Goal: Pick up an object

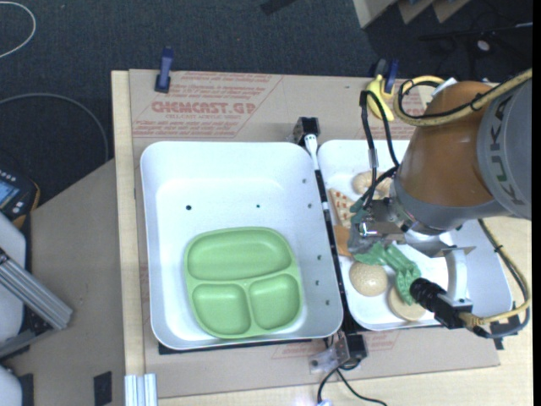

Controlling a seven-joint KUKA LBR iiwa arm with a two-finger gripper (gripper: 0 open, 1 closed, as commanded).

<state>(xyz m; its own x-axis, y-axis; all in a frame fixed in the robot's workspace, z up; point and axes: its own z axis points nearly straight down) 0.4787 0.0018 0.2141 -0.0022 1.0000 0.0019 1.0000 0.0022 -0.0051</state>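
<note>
1. Gripper [365, 231] is low in the right bin [494, 265], near its left wall; whether the fingers are wide or narrow, can't tell — wrist blocks them.
2. Green toy [399, 262] lies just at 4 o'clock of the gripper, long axis approx 10-to-4.
3. Beige ball [368, 278] sits at 6 o'clock, beside the toy.
4. Green divided plate [243, 279] — left bin [228, 172], well apart.

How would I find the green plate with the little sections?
Look at the left white bin, away from the arm. In its lower half lies the green divided plate: one long section on top and two small ones below, the bin's sole green thing.
</note>
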